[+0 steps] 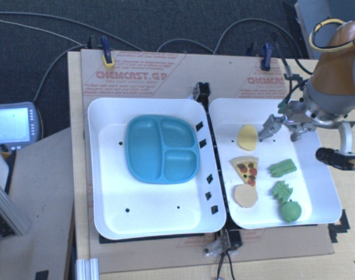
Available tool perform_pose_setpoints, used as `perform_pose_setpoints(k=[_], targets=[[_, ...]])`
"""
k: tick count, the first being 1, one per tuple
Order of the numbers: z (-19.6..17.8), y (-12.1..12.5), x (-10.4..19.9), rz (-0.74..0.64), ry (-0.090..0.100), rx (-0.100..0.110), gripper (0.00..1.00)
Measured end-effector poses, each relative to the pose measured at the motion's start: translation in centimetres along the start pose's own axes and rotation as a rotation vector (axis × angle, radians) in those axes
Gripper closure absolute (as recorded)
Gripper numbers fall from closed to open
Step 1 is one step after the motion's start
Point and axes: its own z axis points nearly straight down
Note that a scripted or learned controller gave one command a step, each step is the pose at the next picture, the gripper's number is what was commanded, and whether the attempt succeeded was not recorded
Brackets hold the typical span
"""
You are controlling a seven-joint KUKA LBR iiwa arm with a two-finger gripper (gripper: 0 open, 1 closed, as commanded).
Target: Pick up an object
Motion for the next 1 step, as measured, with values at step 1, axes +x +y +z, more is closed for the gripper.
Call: perform_pose_setpoints(k=[1], targets=[[-0.87, 0.29, 0.06, -0.003, -0.002, -0.015, 0.00]])
